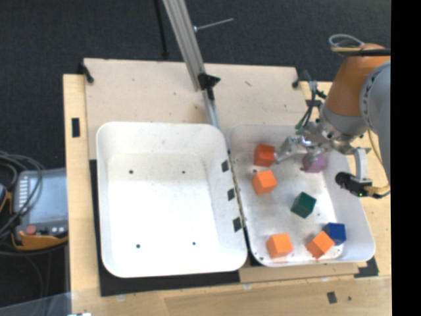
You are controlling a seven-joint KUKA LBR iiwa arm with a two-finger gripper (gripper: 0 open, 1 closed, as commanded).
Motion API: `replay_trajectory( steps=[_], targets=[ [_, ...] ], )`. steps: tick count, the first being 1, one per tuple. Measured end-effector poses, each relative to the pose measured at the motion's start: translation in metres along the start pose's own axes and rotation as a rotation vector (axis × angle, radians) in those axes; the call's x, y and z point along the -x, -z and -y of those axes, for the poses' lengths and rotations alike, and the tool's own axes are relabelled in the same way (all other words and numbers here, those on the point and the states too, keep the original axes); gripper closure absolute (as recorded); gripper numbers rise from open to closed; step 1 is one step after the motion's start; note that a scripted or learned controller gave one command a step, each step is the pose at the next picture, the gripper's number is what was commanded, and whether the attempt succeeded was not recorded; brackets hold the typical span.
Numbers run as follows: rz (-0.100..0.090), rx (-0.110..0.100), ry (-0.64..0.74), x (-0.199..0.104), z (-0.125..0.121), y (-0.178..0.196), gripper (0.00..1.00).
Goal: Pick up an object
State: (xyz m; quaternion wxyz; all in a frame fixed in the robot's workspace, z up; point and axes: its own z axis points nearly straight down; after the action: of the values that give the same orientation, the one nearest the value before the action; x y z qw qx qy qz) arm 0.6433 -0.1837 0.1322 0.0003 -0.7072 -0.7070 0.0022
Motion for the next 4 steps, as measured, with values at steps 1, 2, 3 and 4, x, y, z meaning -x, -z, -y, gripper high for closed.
replay_trajectory(
  steps=[1, 2, 3, 4],
  targets=[
    [-0.002, 0.012, 0.0, 0.0, -0.003, -0.013, 0.0],
    [-0.003, 0.015, 0.0, 0.0, -0.004, -0.004, 1.0],
    [-0.002, 0.011, 0.004, -0.006, -0.003, 0.058, 1.0],
    [-0.002, 0.011, 0.006, -0.005, -0.005, 0.11, 1.0]
  ],
)
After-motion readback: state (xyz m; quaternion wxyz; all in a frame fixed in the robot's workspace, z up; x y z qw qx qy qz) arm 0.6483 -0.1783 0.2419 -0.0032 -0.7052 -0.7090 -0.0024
